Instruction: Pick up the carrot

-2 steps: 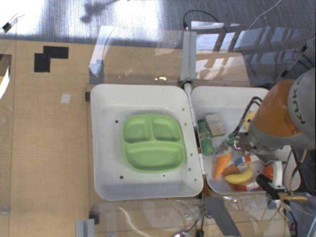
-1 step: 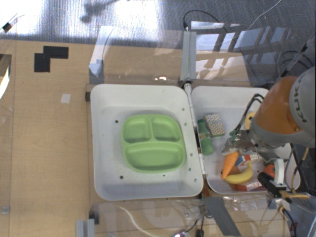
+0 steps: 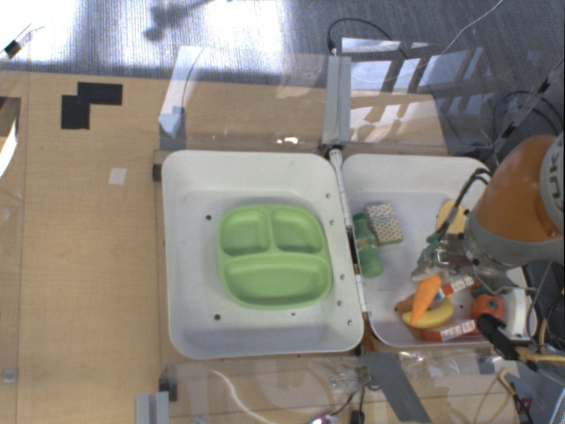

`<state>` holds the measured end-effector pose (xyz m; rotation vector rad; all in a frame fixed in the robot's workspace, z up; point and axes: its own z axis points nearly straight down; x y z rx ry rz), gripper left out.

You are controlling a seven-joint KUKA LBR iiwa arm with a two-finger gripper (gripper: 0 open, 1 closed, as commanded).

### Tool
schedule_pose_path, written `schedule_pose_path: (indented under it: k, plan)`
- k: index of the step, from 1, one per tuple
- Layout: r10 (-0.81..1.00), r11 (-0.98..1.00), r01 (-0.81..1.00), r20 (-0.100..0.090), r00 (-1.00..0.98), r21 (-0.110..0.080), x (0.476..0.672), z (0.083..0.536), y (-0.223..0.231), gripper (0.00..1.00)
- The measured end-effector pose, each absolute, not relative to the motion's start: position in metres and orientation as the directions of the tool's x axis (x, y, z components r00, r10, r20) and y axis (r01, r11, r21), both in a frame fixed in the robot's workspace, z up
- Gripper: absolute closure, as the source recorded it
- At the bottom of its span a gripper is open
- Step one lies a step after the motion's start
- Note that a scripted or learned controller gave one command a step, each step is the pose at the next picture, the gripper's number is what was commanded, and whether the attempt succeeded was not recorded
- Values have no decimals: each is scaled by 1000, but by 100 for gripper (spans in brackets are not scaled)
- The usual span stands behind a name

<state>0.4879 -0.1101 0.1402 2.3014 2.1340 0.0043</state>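
In the right bin (image 3: 415, 179), at its near edge, a banana (image 3: 430, 317) lies with a tomato (image 3: 486, 306) beside it. The carrot (image 3: 425, 295) rests tilted on the banana, with its thick end up toward the gripper (image 3: 439, 261), which hangs just above it. I cannot tell the gripper's state. Farther in this bin stand a green bottle (image 3: 368, 251) and a patterned box (image 3: 384, 223). The left bin (image 3: 190, 237) holds a green plate (image 3: 274, 256).
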Motion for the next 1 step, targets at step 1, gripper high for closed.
schedule_pose_path:
  k: [1]
  plan:
    - [967, 253, 967, -1, -253, 5, 523, 211, -58, 100]
